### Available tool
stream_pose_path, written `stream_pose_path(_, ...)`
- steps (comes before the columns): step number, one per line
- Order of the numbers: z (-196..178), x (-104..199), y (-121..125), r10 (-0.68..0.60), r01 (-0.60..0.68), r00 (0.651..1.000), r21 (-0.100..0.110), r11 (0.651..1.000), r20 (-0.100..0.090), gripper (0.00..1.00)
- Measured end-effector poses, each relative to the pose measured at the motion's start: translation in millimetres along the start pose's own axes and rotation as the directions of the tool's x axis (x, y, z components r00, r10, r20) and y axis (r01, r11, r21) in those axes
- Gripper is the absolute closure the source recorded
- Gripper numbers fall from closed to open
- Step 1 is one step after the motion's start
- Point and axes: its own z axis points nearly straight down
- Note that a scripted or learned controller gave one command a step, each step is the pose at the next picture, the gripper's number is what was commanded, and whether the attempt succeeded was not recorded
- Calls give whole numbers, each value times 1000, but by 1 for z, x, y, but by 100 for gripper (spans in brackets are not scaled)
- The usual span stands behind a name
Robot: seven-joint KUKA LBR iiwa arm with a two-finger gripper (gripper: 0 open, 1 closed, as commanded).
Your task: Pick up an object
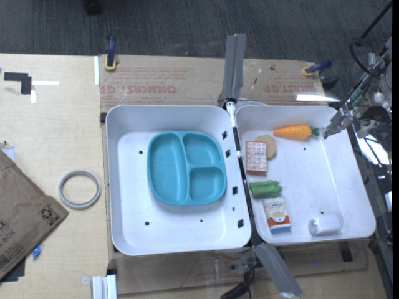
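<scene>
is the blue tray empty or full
Empty: the tray in the left bin shows three bare compartments, nothing lying in any.

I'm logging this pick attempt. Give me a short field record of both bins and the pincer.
left bin: teal divided plate
right bin: carrot, red carton, tan round item, green pod, orange-blue carton, white cup on its side
pincer: at right bin's far right corner, beside carrot's tip

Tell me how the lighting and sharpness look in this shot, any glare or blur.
Camera view: even, soft light; mild glare on the white bin walls; faint shadows beneath the teal tray; the gripper at the right edge looks slightly blurred.
</scene>
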Motion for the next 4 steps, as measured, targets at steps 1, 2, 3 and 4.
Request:
stream_pose_path(1,68,-8,54,-42,42,999,-2,999,1,0)
stream_pose_path(2,-89,-13,90,8,-8,1000,-3,1000,2,0)
stream_pose_path(3,-117,24,90,-192,192,981,-3,981,3,0)
stream_pose_path(4,30,49,89,28,-28,1000,-1,1000,0,0)
